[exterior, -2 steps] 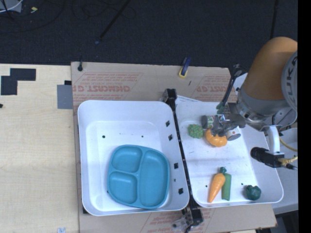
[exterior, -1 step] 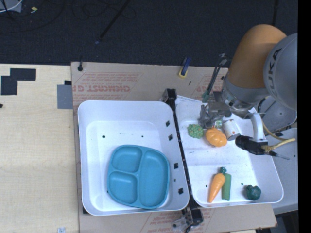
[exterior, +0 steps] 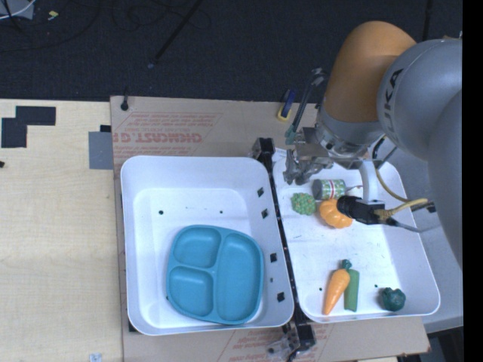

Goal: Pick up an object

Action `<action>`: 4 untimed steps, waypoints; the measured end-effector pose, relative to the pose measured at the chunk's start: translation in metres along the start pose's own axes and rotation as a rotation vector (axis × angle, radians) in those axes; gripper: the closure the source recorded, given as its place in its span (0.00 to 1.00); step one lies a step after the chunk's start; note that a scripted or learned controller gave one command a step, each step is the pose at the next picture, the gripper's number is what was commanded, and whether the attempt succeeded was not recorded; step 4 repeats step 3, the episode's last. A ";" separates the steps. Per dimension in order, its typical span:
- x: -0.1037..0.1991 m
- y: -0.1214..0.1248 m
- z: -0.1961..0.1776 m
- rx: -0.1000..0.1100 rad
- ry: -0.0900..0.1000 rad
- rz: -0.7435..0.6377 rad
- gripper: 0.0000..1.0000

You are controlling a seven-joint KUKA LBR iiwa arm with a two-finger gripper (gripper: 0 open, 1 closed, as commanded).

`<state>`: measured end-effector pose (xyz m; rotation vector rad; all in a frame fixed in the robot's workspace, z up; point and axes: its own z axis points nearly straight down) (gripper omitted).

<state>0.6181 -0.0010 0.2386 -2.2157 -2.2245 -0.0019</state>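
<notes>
the grey kuka arm [exterior: 423, 119], with its orange band [exterior: 366, 70] above the wrist, reaches in from the right and hangs over the far end of the right bin [exterior: 423, 277]. the two shallow white bins sit side by side on a cardboard sheet [exterior: 181, 130] laid over the pale wooden bench [exterior: 53, 262]. the left bin [exterior: 143, 225] holds a blue divided plate [exterior: 215, 274] with three compartments, lying flat toward its near side. the gripper [exterior: 298, 173] points down at the far left corner of the right bin, and its dark parts blur together, so whether it is spread or closed cannot be told; nothing can be seen clamped in it. just beside it, on the bin floor, lie a small green leafy toy [exterior: 303, 203], a small can [exterior: 330, 188] lying on its side, and an orange rounded toy [exterior: 333, 213], all close together. well apart from these, near the front wall, a toy carrot [exterior: 336, 288] lies touching a green stick-shaped vegetable [exterior: 352, 289], with a dark green lump [exterior: 392, 299] near the front right corner.
</notes>
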 end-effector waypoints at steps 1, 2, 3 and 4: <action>0.013 0.014 0.014 0.002 -0.002 0.004 1.00; 0.002 0.016 0.013 0.001 -0.003 0.004 1.00; 0.002 0.015 0.009 0.000 -0.003 0.003 1.00; 0.002 0.015 0.009 0.000 -0.003 0.003 1.00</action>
